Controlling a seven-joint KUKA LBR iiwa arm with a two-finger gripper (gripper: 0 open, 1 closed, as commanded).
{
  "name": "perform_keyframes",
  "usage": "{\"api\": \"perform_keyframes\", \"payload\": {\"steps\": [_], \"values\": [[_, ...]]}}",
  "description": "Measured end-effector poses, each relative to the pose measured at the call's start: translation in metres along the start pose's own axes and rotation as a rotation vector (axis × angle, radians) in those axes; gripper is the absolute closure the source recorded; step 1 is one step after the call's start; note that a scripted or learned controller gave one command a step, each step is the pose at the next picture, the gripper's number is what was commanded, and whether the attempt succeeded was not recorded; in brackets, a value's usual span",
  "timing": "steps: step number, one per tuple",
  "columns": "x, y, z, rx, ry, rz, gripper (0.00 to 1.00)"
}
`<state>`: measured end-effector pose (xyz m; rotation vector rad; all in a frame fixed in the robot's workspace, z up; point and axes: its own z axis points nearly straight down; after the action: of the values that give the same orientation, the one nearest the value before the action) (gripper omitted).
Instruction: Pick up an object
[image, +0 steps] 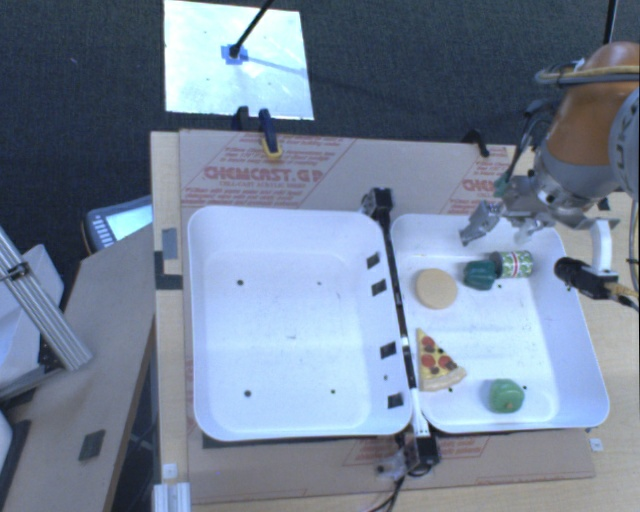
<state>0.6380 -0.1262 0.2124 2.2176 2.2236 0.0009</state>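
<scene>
Four things lie in the right bin (570, 340). A tan round disc (436, 288) sits near its left wall. Beside the disc, on its right, a small green bottle (497, 268) with a white and red label lies on its side. A pizza slice (437, 362) rests at the front left and a green lump (505, 396) at the front. My gripper (502, 224) hangs over the back of the right bin, just behind the bottle. Its fingers are spread open with nothing between them.
The left bin (290, 320) is a white tray with dark spots on its floor. A black divider with clips (390, 300) runs between the bins. Cardboard (300, 170) lies under both, and a silver sheet (238, 60) sits behind.
</scene>
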Motion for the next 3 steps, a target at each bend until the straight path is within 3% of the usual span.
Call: {"api": "perform_keyframes", "payload": {"steps": [1,2,3], "values": [[0.051,0.003,-0.127,-0.011,0.000,-0.007,0.00],[0.138,0.033,-0.219,-0.011,0.002,-0.009,0.00],[0.312,0.030,-0.244,-0.005,0.007,-0.017,0.00]]}}
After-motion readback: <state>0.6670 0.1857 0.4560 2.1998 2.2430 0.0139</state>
